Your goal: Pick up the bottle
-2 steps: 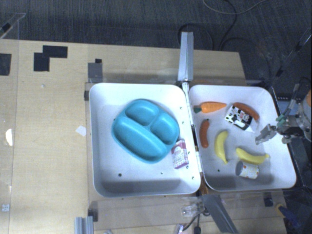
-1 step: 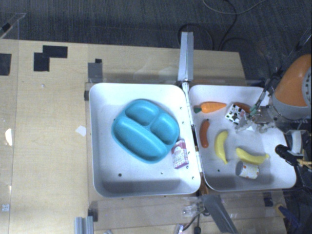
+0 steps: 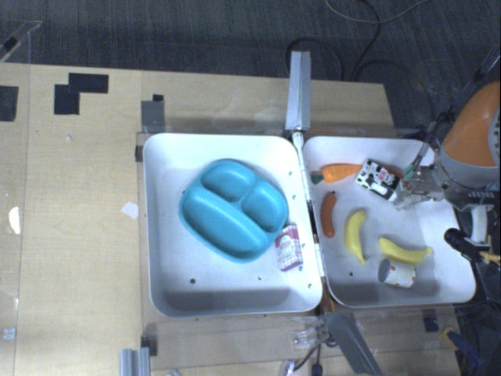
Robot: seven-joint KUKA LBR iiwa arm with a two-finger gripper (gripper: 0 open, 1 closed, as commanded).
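Your hand [image 3: 407,194], grip state unclear, sits far from bottle [image 3: 289,247]; bottle hugs blue tray [image 3: 233,207], fingers may snag.

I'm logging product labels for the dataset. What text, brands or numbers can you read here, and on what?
No text is legible.
Bottle, left bin: pink-and-white label, print too blurred.
Small card, right bin: white with dark and red marks, unreadable.
Can, right bin: label too small.
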